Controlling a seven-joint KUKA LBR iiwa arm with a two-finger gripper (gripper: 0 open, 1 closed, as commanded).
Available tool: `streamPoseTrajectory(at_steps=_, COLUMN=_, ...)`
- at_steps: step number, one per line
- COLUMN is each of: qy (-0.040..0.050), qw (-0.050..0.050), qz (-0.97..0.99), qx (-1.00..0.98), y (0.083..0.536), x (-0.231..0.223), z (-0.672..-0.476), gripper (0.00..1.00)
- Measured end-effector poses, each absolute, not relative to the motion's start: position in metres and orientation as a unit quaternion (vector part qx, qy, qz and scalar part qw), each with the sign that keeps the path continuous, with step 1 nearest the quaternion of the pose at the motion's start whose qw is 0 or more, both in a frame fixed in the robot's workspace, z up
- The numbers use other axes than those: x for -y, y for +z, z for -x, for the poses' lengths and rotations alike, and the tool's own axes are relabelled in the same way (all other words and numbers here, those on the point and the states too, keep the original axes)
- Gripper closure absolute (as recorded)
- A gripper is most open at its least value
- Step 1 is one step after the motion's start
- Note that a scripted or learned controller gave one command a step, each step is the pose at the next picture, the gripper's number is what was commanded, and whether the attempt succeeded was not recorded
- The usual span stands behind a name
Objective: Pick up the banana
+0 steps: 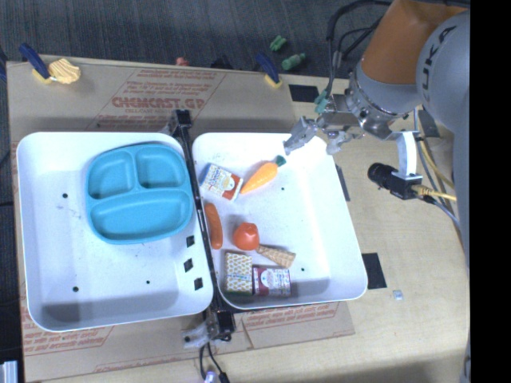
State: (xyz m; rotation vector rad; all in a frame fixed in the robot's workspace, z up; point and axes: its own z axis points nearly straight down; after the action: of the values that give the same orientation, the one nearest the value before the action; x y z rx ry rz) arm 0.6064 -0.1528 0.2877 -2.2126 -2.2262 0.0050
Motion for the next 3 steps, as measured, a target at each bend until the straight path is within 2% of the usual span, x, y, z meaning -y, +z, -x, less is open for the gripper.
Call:
streamPoseTrajectory(at_steps=1, qy=0.0024, qw=0.004, qz=0.666, qx=0.746, y=0.099, x=0.115, z=-0.519, gripper=0.0)
streamPoseTrajectory(at_steps=2, qy=0.0007, qw=0.001, qz=0.64, qx=0.768, y=0.092, x=0.103, z=-0.639, gripper=0.0)
streamPoseTrajectory(at_steps=3, qy=0.0012, qw=0.002, qz=0.639, qx=0.769, y=0.102, x=0.103, z=-0.639, gripper=1.0)
